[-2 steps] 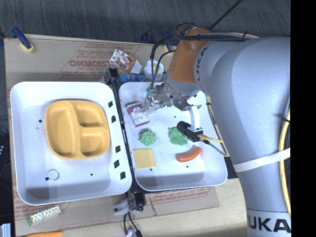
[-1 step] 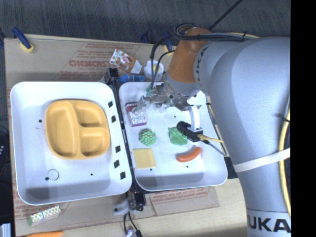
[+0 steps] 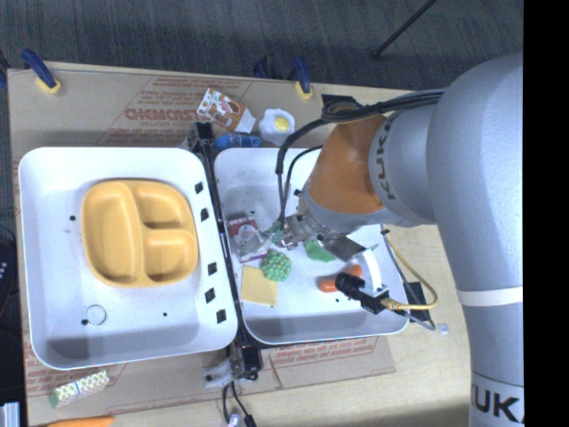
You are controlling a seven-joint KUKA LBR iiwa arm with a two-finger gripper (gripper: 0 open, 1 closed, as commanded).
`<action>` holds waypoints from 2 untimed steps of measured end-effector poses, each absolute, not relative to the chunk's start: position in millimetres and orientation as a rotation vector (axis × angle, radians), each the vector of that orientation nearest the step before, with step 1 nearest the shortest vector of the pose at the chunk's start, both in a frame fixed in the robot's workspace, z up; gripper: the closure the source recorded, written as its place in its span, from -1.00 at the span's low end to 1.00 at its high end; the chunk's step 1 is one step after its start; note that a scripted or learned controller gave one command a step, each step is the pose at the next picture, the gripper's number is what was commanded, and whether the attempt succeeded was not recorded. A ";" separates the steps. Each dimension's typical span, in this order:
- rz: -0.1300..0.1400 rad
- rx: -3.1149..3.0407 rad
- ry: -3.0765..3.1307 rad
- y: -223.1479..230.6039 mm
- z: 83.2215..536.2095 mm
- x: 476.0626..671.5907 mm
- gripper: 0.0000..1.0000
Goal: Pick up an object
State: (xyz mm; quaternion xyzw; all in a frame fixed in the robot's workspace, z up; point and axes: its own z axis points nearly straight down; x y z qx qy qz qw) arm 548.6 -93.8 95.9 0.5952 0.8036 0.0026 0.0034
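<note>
- Rig: one arm [image 3: 418,158], reaching in from view right, wrist w/ orange band [image 3: 351,172] lowered over the right bin [image 3: 267,332].
- Gripper [image 3: 286,231]: seen low in the right bin, just above the small items near bin centre. Grip state cannot be told; tips are masked by wrist body and clutter. No item is confirmed as held.
- Candidate objects in right bin: green ball [image 3: 277,266], yellow slice [image 3: 259,286], red/clear wrapper [image 3: 243,231], green piece [image 3: 318,251], orange piece [image 3: 328,284].
- Key relation: green ball lies just below-left of the gripper in view, i.e. toward the near rim of the bin; it is judged the nearest target. It is round, so no long axis is to be aligned.
- Yellow slice is touching or just beside the ball on its near side; exact contact cannot be told. Risk noted: slice may be nudged or caught with the ball.
- Left bin [image 3: 36,238]: yellow divided tray [image 3: 140,231] noted, well apart from gripper, not judged a target.
- Task stage, judged: descent/approach, pick not yet confirmed.
</note>
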 end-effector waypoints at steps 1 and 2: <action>0.012 2.030 2.389 -101.7 95.8 523.4 -1.00; 0.011 2.025 2.396 -101.4 106.0 523.9 1.00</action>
